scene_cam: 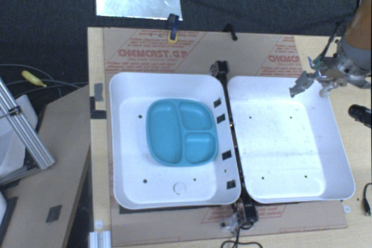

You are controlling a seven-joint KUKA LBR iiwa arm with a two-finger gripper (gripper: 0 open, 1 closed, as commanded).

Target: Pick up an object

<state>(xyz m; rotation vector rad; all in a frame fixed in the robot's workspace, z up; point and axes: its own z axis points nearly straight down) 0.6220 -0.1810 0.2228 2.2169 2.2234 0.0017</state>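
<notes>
Behind bins, board [152, 53] lettered "CHEMCAST"

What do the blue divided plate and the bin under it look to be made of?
Blue plate: likely moulded plastic, smooth with a satin look, judging by its rounded compartment ridges and even colour. Left bin: probably thin formed plastic, white and matte, with soft curved walls; painted metal cannot be ruled out.

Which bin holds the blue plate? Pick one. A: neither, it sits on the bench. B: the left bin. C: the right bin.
B: the blue plate lies flat in the middle of the left bin, while the gripper is over the far edge of the right bin.
</notes>
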